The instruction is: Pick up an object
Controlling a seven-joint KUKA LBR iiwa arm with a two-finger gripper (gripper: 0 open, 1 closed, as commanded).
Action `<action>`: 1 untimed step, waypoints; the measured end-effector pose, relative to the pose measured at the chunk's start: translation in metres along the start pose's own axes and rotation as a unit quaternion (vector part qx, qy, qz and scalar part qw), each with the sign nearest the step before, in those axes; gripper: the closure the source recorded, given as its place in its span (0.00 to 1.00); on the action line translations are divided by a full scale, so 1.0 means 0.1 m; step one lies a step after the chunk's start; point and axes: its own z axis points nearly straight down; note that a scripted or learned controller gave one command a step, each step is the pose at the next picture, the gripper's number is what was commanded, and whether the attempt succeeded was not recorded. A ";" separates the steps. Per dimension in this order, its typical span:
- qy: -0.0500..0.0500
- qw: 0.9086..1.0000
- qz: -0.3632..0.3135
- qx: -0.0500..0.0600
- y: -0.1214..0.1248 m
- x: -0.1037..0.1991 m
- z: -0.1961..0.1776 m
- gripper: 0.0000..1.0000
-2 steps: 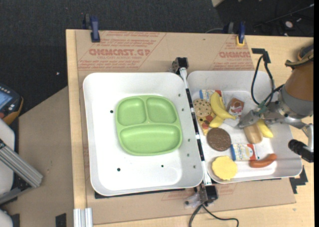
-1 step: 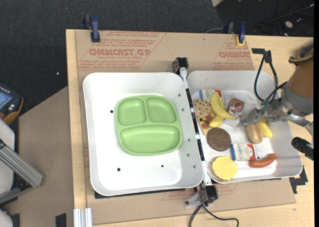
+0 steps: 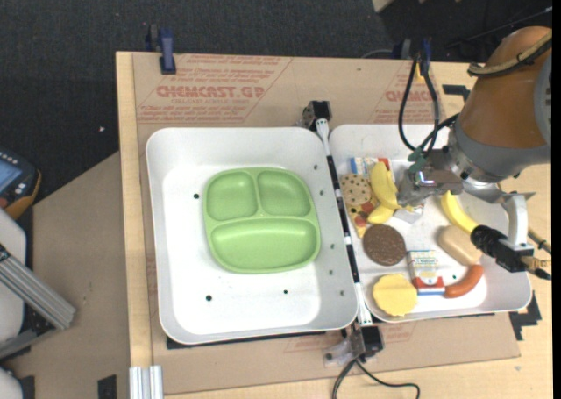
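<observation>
You had the arm [image 3: 508,117] reaching in from the right, its gripper [image 3: 419,185] low over the right bin [image 3: 517,296], near that bin's middle. Whether the hand was apart, together or clamped on anything, I could not tell.

The task's things all lay in that right bin, packed close, which is why the pick looked awkward. A banana [image 3: 383,187] sat just left of the gripper, with a tan cookie [image 3: 354,188] beside it against the divider. A brown disc [image 3: 384,245] lay below them. A second banana [image 3: 457,212] lay to the gripper's right, a tan roll [image 3: 458,246] under it, then a red sausage [image 3: 465,281] and a small carton [image 3: 424,267]. A yellow round [image 3: 394,295] rested at the near edge.

The left bin [image 3: 175,283] held a green tray [image 3: 260,218], set squarely in the middle, likely as a drop target, though the task named none.

You seemed to be aiming between the two bananas. I judged this the approach or grasp step, nothing lifted yet. The crowding meant the gripper could nudge a neighbour instead of seating on one thing. The bananas, curved and smooth, would probably slip unless taken across the middle.
</observation>
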 end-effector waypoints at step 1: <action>-0.003 1.000 0.009 0.002 0.18 -0.73 -0.02 1.00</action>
